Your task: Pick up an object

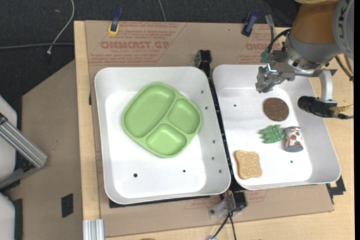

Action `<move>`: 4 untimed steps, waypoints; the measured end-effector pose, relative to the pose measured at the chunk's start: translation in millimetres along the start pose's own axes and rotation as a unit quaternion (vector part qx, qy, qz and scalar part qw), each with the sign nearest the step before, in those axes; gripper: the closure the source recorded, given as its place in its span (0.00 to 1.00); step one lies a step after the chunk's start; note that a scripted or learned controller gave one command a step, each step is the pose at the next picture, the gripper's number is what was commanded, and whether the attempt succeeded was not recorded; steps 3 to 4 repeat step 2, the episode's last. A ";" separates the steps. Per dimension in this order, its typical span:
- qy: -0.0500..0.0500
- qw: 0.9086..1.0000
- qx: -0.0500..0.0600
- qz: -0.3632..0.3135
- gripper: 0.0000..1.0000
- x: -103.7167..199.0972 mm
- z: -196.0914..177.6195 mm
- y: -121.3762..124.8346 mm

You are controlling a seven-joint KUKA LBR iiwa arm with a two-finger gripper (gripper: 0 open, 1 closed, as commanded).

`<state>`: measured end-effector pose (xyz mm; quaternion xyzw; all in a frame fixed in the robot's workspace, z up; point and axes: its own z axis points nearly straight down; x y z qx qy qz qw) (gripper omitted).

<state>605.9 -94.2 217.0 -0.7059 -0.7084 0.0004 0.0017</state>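
Gripper (266,82) over right bin (239,115), far end.
We cannot tell its state; nothing visibly held. Brown disc (275,109) lies just below it, near green toy (271,134), can (292,139), toast (247,164).

arm (315,19): grey links | orange band | yellow cable loop | gripper (265,82): grey metal
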 end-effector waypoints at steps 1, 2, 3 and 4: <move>0.001 1.000 -0.001 -0.002 1.00 61.5 -9.6 -1.6; 0.001 1.000 0.000 -0.002 1.00 125.7 -13.8 -7.9; 0.001 1.000 0.000 -0.002 1.00 125.7 -13.8 -7.9; 0.001 1.000 0.000 -0.002 1.00 125.7 -13.8 -7.9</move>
